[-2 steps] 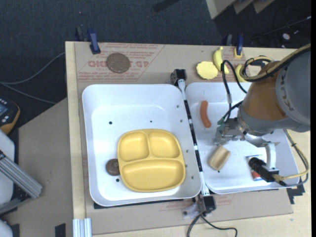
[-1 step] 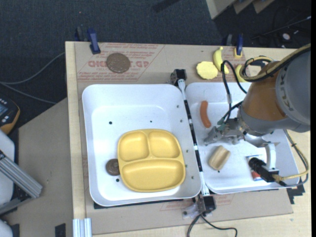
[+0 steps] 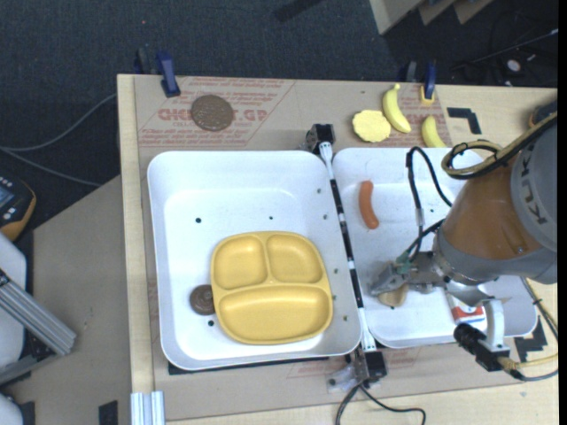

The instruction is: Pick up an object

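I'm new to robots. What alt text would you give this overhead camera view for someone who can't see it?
A grey and orange robot arm reaches into the right white bin, its gripper low over a small tan object, with an orange sausage-shaped toy nearby. The left bin holds a yellow divided plate and a brown disc.

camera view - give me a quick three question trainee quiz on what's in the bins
1. True or false: the yellow tray lies in the left bin.
2. Which thing lies in the right bin? A) hot dog B) banana C) brown disc
3. What touches the tray's left edge?

Key: 1 true. 2 A; the banana and disc lie on the bench behind the bins. 3 a small brown cookie.
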`<state>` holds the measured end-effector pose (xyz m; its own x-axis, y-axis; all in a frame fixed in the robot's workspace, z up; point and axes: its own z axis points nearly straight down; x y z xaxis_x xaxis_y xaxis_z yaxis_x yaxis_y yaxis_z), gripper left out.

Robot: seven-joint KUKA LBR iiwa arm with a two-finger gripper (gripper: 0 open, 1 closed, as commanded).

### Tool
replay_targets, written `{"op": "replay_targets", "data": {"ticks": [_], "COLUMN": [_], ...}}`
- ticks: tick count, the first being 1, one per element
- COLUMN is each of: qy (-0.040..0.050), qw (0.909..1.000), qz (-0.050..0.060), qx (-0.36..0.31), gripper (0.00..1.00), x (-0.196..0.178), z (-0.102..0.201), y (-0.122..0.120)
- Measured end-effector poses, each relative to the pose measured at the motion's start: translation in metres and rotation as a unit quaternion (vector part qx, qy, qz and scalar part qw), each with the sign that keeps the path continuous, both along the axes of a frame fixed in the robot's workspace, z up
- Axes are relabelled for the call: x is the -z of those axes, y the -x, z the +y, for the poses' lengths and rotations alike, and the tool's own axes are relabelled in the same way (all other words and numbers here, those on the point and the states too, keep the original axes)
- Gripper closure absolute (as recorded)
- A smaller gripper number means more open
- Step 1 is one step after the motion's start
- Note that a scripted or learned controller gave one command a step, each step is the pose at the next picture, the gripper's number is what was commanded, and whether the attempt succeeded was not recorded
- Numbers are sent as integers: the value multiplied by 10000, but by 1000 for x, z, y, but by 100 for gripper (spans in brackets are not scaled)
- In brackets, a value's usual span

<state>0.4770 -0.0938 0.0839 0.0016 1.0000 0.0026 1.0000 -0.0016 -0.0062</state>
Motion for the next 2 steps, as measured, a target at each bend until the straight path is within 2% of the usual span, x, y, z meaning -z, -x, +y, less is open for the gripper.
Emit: {"op": "replay_targets", "data": {"ticks": [1,2], "qy": [14,7], "qw": [10000,10000], "qz": [-34,-81], "qx": [-2,-51], "gripper": [100,100], "x": [-11,-106], "z": [0,68], "y": [-3,-12]}}
